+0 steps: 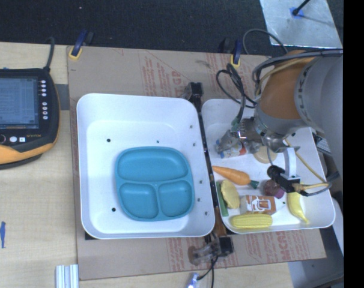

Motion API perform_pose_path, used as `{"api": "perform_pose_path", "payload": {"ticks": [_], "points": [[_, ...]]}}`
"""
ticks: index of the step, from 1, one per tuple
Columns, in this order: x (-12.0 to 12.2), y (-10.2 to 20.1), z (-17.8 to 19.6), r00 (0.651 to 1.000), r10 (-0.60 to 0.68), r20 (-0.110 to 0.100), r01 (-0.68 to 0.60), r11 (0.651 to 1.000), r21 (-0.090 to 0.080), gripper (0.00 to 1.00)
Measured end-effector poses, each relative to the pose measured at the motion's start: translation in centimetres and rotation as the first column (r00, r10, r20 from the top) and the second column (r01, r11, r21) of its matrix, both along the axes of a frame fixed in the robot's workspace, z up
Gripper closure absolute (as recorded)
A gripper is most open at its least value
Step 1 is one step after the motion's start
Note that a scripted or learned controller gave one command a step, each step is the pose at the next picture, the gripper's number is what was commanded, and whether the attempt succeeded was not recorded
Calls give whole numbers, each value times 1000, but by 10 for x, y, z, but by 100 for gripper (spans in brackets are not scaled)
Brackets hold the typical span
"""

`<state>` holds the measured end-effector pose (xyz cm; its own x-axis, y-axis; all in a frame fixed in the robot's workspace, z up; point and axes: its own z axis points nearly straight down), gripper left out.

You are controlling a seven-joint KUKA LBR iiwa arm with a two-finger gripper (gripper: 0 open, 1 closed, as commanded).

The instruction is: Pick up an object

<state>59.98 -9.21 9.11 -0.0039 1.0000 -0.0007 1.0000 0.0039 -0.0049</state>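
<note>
2 white bins sit side by side. Nearest in the right bin (326, 218) lie a corn cob (250, 222), a banana (297, 206) and a small carton (258, 204), then a carrot (231, 174). My gripper (231, 141) hangs beyond the carrot; whether it grips anything, I cannot tell. A blue divided plate (153, 182) lies in the left bin (92, 119).

The grey arm (317, 95) reached in from the right, its orange band facing up, and the gripper (233, 141) pointed left and down.

Two bins (86, 161), one plate (153, 182), one carrot (231, 174).
</note>
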Motion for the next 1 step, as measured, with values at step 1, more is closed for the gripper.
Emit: {"api": "perform_pose_path", "payload": {"ticks": [1], "points": [[39, -14, 0, 1000, -2, -4, 2, 1000, 2, 0]]}}
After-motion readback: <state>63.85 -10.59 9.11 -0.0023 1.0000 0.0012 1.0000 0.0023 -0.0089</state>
